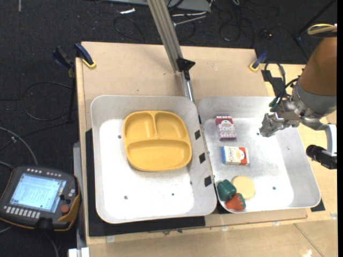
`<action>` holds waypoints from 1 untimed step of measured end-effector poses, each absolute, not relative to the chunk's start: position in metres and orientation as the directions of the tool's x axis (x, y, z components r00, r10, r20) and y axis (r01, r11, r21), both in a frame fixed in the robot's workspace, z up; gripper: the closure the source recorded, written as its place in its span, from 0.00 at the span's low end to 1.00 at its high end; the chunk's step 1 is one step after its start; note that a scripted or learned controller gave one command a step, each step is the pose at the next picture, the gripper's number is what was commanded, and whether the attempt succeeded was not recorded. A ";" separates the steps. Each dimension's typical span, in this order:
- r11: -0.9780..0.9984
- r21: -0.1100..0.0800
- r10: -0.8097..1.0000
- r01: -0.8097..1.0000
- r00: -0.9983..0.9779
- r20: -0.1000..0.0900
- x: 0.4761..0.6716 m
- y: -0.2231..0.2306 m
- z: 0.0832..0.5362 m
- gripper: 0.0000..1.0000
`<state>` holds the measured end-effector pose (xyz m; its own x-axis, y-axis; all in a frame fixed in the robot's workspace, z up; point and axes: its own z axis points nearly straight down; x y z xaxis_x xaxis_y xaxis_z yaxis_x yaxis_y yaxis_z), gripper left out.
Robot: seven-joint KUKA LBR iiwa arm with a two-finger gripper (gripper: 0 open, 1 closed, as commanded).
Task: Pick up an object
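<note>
The right bin (284, 165) holds a dark red carton (226, 128), a small white, blue and orange box (235, 155), a pale round disc (244, 185) and a green and red toy vegetable (230, 194) in its near left corner. My gripper (269, 126) hangs over the bin's far right part, well right of the red carton, with nothing seen in it. The arm comes in from the right edge.
A yellow divided plate (157, 140) lies in the left bin (144, 197). A metal pole (167, 28) slants from the top down to the bins' dividing edge. A teach pendant (37, 197) sits off the bench at the lower left.
</note>
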<state>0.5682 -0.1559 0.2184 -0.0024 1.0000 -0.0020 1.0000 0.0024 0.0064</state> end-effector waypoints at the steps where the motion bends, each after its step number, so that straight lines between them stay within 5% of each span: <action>1: 0.008 0.002 1.000 1.000 -0.008 0.001 0.584 -0.108 0.211 1.00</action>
